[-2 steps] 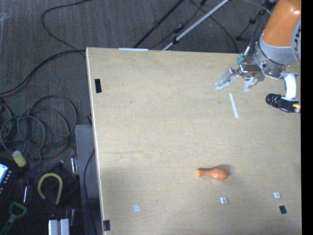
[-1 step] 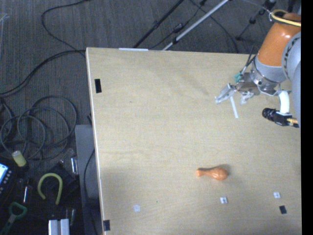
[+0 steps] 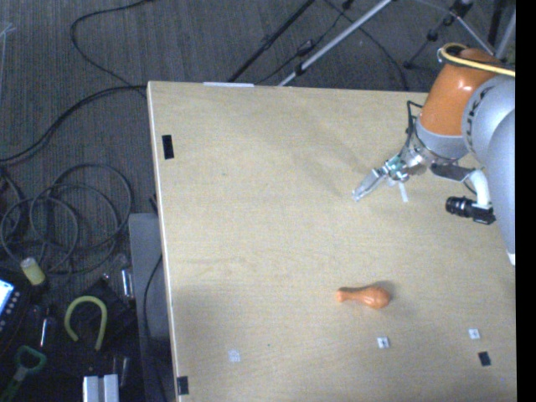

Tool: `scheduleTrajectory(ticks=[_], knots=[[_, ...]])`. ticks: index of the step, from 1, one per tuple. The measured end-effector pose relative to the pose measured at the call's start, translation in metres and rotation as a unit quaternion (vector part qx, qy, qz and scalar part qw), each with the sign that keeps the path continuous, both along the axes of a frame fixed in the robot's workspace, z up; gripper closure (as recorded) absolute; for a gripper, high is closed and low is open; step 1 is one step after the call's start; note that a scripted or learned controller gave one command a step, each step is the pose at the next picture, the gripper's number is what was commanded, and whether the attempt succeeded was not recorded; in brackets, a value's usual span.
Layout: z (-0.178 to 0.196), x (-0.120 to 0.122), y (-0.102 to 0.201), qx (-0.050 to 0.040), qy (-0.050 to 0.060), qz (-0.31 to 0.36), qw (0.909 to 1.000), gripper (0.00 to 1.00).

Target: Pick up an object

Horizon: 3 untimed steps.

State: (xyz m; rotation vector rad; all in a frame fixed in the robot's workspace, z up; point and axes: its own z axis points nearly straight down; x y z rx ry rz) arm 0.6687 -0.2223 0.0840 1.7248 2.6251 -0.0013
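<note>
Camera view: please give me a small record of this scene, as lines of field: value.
surface: flat tan wooden bench top
object: small orange pear-shaped object, lying on its side, narrow end toward the view's left
gripper: two-finger gripper, fingers spread, holding nothing
gripper position: toward the view's upper right, apart from the orange object
arm: grey arm with orange band, at the right
floor: black cables left of the bench

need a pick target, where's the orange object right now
The orange object lies on the tan board, toward the camera view's lower right, below the gripper and apart from it.
</note>
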Motion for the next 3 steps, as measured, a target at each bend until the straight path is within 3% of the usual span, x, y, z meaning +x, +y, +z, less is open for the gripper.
scheduleTrajectory(ticks=[1,2,3], knots=[[0.01,0.001,0.001,0.0008,-0.001,0.0,1.0,1.0],[0.082,0.0,0.067,0.0009,-0.001,-0.065,0.9979,1.0],[0.09,0.0,0.035,-0.0007,-0.001,0.083,0.9966,1.0]])
